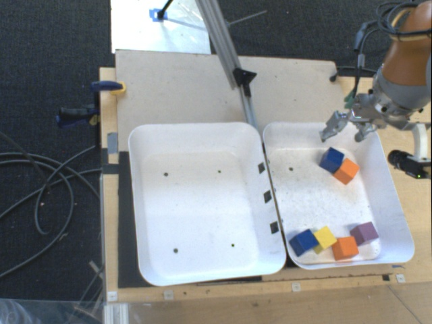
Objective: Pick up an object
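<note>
A blue cube (pixel 331 160) sits in the upper part of the right bin (pixel 398 214), touching an orange cube (pixel 347 171) at its lower right corner. These two are the blocks nearest the claw (pixel 347 127), which hangs just above and to the right of them in the picture, near the bin's upper rim. Its two fingers are spread apart with nothing between them.

The touching pair is the main risk. If the claw comes down on the blue cube, one finger could land on the orange one, or wedge between them and push both aside rather than close on either. A closing grip across a corner could also twist the cube out.

Along the bin's lower edge lie four more blocks: another blue cube (pixel 303 241), a yellow cube (pixel 325 237), a second orange cube (pixel 345 248) and a purple cube (pixel 364 233), packed closely and near the wall, so harder to reach. The left bin (pixel 145 201) lies beside it.
</note>
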`<state>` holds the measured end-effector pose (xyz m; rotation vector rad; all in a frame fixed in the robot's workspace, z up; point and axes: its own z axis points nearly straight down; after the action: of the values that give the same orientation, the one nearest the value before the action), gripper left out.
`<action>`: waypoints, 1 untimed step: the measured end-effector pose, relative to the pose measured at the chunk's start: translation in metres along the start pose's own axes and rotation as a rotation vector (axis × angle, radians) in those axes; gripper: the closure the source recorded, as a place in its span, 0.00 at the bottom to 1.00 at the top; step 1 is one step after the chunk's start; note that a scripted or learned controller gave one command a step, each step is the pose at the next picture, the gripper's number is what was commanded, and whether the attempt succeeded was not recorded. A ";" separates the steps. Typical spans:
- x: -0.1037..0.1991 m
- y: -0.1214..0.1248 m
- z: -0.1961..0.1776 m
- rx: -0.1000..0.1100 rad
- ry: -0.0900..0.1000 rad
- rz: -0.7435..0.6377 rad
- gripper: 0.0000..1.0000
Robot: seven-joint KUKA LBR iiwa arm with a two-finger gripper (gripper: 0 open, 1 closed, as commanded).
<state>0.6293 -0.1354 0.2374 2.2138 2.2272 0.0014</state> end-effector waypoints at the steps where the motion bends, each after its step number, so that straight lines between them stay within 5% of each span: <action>1: -0.037 -0.009 0.120 -0.024 -0.009 0.000 0.00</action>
<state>0.6210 -0.1721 0.1171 2.1972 2.2110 0.0176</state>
